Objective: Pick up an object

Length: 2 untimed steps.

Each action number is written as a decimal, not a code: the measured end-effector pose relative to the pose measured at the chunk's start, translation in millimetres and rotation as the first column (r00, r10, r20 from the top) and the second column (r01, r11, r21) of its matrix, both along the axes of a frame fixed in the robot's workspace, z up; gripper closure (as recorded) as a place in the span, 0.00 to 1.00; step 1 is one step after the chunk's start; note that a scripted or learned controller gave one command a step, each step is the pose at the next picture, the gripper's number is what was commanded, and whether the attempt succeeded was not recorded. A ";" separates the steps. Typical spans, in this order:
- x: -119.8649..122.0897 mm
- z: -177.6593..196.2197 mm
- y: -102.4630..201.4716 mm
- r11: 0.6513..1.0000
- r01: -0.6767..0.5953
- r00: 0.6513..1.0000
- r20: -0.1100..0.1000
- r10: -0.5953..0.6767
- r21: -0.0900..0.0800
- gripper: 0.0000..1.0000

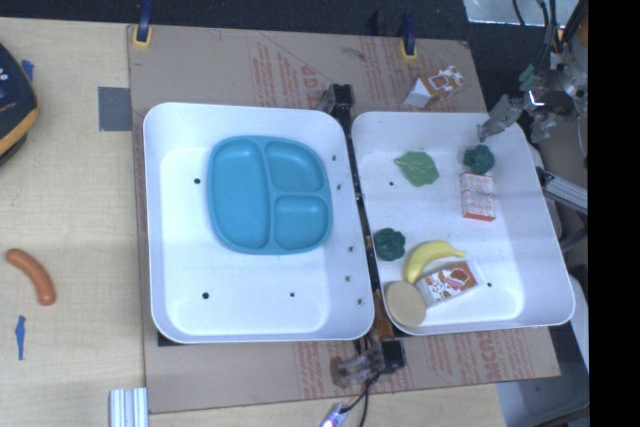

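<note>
A pale wooden bench [70, 205] carries an orange-brown toy sausage [30, 275] near its left edge. The left white bin [165, 245] holds a blue divided plastic plate [270, 193] at its middle. In the right white bin [520, 255], a yellow toy banana [432, 257] lies by the near left corner and a red-and-white packet [478, 196] lies nearer the right edge. The grey gripper [520, 110] hangs at that bin's far right corner; whether it is open cannot be told

Right bin [520, 215]: green leaf [417, 167], dark green lump [478, 157] nearest the pincer [505, 118], red-white packet [478, 196], banana [431, 258], carton [447, 283], tan disc [405, 304], possibly bread, farthest.
</note>
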<state>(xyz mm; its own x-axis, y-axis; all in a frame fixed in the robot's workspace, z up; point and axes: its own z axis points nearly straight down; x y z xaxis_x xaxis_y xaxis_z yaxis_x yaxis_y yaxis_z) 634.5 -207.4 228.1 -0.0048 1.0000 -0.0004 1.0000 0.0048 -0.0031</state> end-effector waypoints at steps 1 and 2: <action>-80.4 -78.9 55.3 1.000 0.000 1.000 -0.002 0.000 0.000 0.00; -14.7 -136.8 77.2 1.000 -0.001 1.000 -0.001 0.001 -0.001 0.00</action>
<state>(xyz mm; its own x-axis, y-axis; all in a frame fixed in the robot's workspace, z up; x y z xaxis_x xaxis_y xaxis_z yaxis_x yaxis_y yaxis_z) 619.8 -130.1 91.3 -0.0058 1.0000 -0.0009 1.0000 0.0057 -0.0038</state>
